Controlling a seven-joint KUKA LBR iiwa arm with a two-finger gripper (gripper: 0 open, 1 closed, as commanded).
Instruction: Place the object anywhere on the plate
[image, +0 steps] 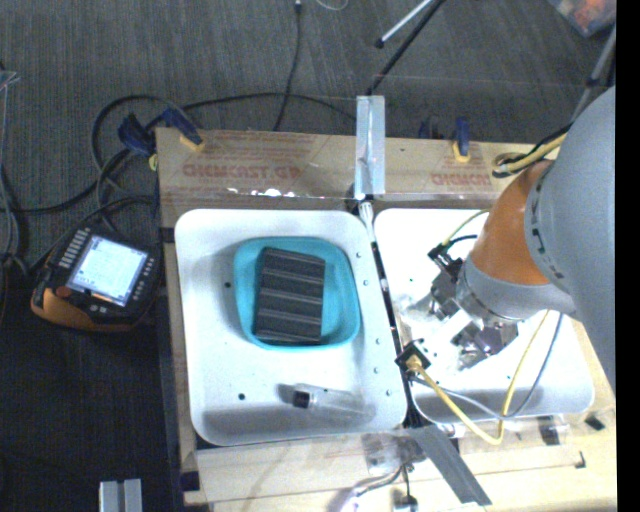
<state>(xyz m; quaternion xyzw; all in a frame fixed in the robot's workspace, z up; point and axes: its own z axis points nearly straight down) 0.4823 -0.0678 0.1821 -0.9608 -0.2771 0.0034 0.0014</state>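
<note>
**Teal plate already bears the block; arm sits in the other bin**

Teal and shallow, the plate (342, 300) lies in the left bin (200, 330), near its middle. On it rests a dark ribbed block (290, 295), lying flat and slightly turned, its whole outline inside the plate's rim. Judged from this, the task's thing is where it should be. Lower in the same bin, well apart from the plate, lies a small clear item with a dark end (300, 397); what it is cannot be made out.

The gripper (470, 335) hangs over the right bin (560, 395), close to the divider between the bins, with the orange band (500, 240) above it. From this slant the wrist and its cables hide the fingertips, so how far the jaws stand apart cannot be told, nor whether anything sits between them. A yellow cable (480, 420) loops from the wrist across the bin's near wall.

Risks from here: if the program counts the small clear item as the object, a reach across the divider could sweep the arm over the plate and knock the block off. The loose cable could snag on the bin wall or the divider during that crossing and drag the bin askew.
</note>
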